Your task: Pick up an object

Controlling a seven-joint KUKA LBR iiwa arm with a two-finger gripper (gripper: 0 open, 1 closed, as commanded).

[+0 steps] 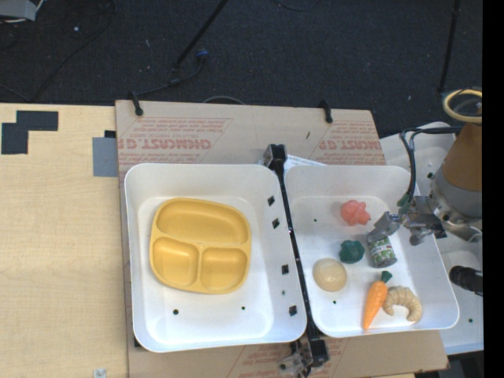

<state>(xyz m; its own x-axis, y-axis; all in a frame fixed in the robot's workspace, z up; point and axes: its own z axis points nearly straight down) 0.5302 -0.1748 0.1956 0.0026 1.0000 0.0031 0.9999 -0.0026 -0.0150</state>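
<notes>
the right bin (441,305) serves as the landmark. nearest its front wall lie a carrot (373,303), orange with a green top, and just beside it toward the arm's side a pale croissant (404,302). a little further in sits a cream egg-shaped piece (330,275), then a dark green lump (351,251) — and close beside that, a small jar-like object (383,251) with a speckled body. further back still, near the middle of the bin, rests a pink piece (355,213).

the gripper (387,228) hangs over this bin, right above the jar-like object, its metal fingers seeming to reach down to the jar's top. whether they are spread around it or pressed onto it cannot be told from this slant; nothing shows clearly pinched between them.

this looks like the grasp step: the arm is down at a target, and the next move calls for a firm close on the jar and a straight lift — without nudging the green lump.

the arm's upper part is cut off at the frame's side. across the divider, the left bin (142,211) holds a yellow sectioned plate (201,244).
</notes>
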